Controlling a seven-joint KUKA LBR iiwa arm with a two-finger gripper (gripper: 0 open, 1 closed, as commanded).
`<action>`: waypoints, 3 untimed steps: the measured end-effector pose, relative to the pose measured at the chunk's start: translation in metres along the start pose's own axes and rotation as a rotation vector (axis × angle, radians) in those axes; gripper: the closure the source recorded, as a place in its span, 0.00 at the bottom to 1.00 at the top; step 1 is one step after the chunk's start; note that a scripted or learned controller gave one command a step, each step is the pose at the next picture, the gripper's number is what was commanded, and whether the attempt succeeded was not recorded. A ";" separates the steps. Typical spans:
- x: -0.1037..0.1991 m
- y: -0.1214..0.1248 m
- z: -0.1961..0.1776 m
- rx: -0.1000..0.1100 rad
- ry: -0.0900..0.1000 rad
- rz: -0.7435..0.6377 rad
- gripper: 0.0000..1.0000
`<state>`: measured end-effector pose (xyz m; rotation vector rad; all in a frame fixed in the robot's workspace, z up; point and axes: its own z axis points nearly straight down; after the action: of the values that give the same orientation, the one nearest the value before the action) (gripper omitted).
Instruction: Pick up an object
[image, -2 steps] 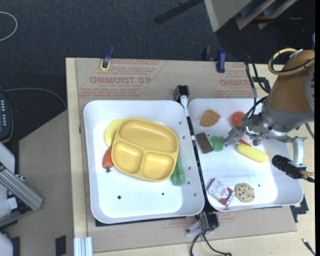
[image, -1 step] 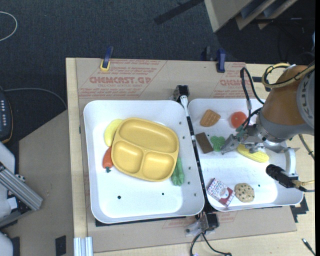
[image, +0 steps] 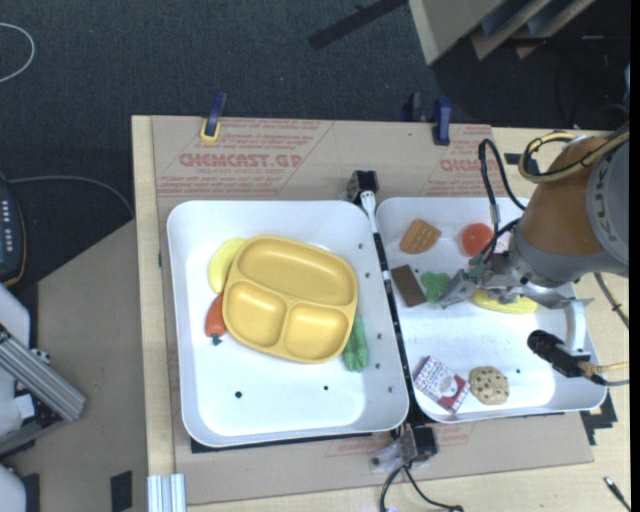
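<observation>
We judge ourselves at the reach-down; the gripper (image: 468, 285) sits low in the right bin (image: 560, 395), near the green toy (image: 436, 286) and yellow banana (image: 505, 300); whether it is open we cannot tell; next we need a sure closure; the left bin (image: 270, 400) holds a yellow divided tray (image: 288, 297).

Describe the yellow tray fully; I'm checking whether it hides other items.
The yellow tray is a rounded, plastic-looking divided plate with one large compartment at the far side and two smaller ones nearer the camera. It lies flat, right side up and slightly rotated, in the left bin. It partly covers a yellow item at its far left edge, an orange-red item at its left and a green item at its right corner. Its compartments hold nothing.
</observation>
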<state>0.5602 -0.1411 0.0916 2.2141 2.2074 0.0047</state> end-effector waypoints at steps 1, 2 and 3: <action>0.001 0.000 -0.009 0.000 0.002 0.000 1.00; -0.002 0.002 -0.052 0.007 0.006 -0.003 1.00; -0.001 0.001 -0.116 0.005 0.006 -0.004 1.00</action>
<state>0.5600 -0.1411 0.2074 2.2151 2.2177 0.0061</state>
